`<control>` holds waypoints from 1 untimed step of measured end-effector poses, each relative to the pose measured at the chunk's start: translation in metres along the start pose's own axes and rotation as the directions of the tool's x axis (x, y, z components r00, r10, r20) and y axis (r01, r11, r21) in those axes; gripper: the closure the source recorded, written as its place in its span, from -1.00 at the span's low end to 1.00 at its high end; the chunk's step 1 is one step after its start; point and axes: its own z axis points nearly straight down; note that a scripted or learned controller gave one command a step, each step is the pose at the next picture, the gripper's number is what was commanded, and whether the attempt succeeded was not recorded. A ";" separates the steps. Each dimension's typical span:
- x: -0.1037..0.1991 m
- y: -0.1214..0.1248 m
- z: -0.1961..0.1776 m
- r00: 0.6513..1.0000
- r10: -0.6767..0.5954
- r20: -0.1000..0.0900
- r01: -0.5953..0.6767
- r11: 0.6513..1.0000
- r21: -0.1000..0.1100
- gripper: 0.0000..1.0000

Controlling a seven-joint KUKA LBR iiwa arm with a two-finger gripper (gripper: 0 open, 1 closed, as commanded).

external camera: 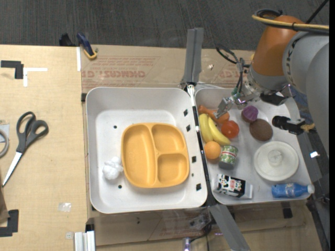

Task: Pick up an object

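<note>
Gripper hung over the right bin near the carrot — jaw state indeterminate; nothing lifted, pickup outstanding.

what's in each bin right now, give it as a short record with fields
left bin: yellow divided tray, white crumpled lump beside its left edge
right bin: banana, orange, tomato, purple fruit, brown fruit, small can, white lid, black-and-white carton, blue bottle
gripper: over right bin's back left, near the tomato, nothing seen held
outside bins: scissors on bench left
</note>
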 end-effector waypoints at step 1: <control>0.015 -0.036 0.027 0.994 0.107 0.000 -0.107 0.994 -0.001 -1.00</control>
